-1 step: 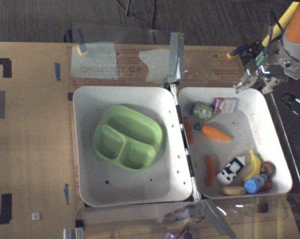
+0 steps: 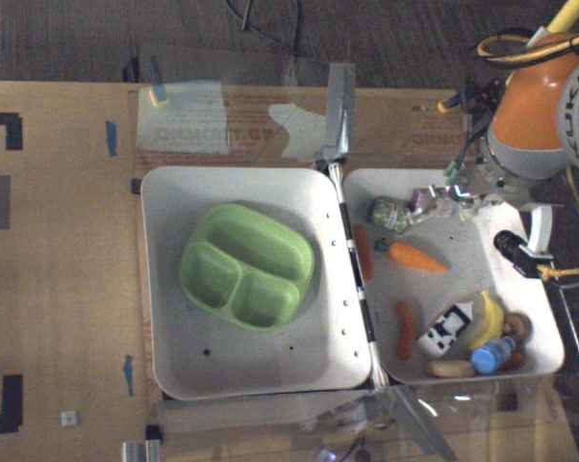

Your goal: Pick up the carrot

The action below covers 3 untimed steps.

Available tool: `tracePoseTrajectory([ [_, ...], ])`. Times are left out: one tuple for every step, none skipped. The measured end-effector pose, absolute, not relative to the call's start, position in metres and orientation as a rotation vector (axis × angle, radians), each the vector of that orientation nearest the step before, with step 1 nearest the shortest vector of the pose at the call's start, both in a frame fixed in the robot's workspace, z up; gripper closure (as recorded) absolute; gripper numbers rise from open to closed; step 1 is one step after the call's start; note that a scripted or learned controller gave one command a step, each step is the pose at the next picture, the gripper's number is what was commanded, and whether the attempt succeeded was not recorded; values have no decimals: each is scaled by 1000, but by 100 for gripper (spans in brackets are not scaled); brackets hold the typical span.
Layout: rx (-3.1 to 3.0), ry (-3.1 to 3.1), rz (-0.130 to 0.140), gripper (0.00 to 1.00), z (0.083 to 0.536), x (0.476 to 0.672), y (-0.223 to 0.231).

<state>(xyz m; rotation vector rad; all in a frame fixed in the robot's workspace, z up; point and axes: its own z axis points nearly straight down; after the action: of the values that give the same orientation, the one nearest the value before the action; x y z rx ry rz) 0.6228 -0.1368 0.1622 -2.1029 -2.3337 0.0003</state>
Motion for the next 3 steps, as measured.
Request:
tracePoseTrajectory([
  [-2076, -2361, -2, 0, 180, 658, -95],
  [-1950, -2466, -3, 0, 94, 622, -99],
  [-1900, -2505, -5, 0, 86, 576, -104],
])
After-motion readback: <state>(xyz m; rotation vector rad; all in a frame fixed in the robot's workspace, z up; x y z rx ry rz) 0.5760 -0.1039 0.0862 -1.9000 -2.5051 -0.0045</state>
